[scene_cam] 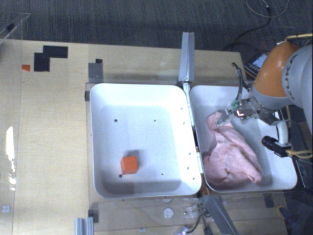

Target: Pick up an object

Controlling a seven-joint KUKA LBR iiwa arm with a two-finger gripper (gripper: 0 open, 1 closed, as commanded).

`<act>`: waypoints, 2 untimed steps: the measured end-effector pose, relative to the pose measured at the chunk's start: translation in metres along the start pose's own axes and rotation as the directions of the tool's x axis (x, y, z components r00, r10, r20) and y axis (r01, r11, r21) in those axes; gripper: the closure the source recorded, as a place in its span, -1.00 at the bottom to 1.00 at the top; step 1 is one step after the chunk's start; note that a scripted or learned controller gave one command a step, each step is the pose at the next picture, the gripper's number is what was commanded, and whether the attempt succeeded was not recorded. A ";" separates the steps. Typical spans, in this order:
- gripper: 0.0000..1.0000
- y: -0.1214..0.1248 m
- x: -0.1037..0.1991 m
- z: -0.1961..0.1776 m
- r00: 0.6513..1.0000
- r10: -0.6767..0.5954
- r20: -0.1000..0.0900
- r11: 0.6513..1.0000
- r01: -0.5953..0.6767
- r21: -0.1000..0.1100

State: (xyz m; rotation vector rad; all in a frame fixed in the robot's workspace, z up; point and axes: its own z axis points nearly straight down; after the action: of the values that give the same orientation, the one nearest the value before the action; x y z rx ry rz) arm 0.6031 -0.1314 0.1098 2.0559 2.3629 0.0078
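1. the pink cloth (231, 151) is soft and crumpled, pale pink with many folds, and it lies in the right bin (288, 177), at the lower right of the frame.
2. the gripper (230, 113) is at the upper end of the cloth, in the right part of the frame; if it is open or closed, i cannot tell.
3. a small orange cube (129, 165) lies in the left bin (146, 102), near its lower edge.
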 end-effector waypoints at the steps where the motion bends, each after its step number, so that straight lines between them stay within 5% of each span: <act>1: -1.00 0.020 0.041 0.021 0.990 -0.144 -0.002 0.990 0.144 0.000; 2: -1.00 0.020 0.041 0.021 0.990 -0.144 -0.002 0.990 0.144 0.000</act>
State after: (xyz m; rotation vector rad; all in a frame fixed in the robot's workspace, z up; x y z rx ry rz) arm 0.6170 -0.0879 0.0889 1.8802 2.5060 0.0084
